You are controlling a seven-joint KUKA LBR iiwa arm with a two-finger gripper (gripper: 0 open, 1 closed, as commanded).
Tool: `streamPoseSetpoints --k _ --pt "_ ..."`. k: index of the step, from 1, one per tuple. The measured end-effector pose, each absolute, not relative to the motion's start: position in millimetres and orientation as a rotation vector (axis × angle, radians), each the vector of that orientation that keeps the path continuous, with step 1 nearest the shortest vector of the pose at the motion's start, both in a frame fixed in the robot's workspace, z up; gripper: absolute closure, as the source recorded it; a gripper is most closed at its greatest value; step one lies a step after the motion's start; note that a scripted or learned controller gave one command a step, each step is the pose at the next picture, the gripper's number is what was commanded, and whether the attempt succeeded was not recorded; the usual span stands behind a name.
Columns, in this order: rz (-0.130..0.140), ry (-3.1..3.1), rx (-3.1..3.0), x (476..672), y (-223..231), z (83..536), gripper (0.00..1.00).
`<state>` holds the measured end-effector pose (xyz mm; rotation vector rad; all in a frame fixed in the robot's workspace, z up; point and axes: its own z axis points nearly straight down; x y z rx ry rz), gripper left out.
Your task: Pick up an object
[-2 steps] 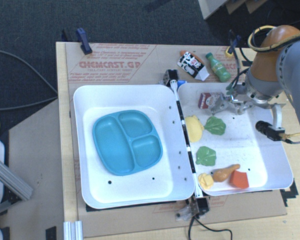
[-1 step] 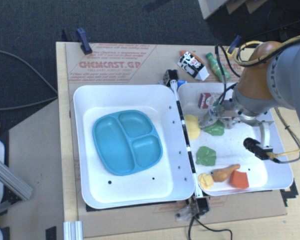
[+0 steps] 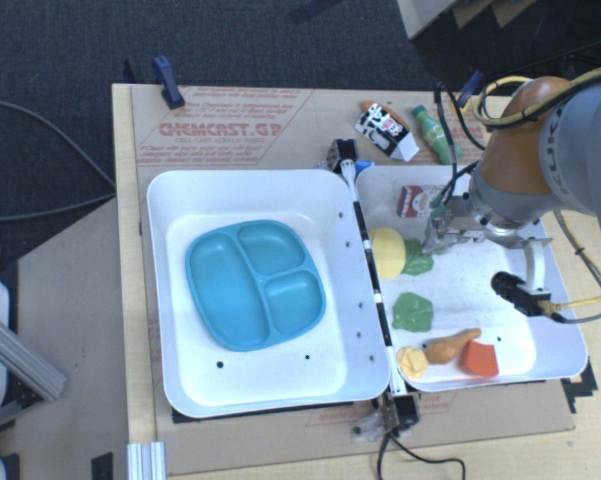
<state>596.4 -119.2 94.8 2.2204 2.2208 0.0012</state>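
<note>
Hovering right of centre, the gripper [image 3: 442,230] sits just beside a yellow lemon [image 3: 387,251] in the right bin [image 3: 555,363]; its opening cannot be told. The lemon looks light, stiff, probably slippery: grasp across its middle.

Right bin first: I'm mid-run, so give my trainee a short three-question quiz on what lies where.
1. True or false: the blue divided plate lies in the right bin.
2. Which item lies nearest the gripper? A) yellow lemon-like piece B) orange-red block C) black-and-white carton
3. Fill in: the green bottle lies on the ____, behind the bins.

Key: 1 false, it lies in the left bin; 2 A; 3 bench.
</note>
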Motion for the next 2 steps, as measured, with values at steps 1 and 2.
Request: streamPoseSetpoints --k 1,2 --pt "0.001 2.221 2.221 596.3 -119 95 0.00" --pt "-0.006 2.229 2.224 665.5 -131 85 0.00"
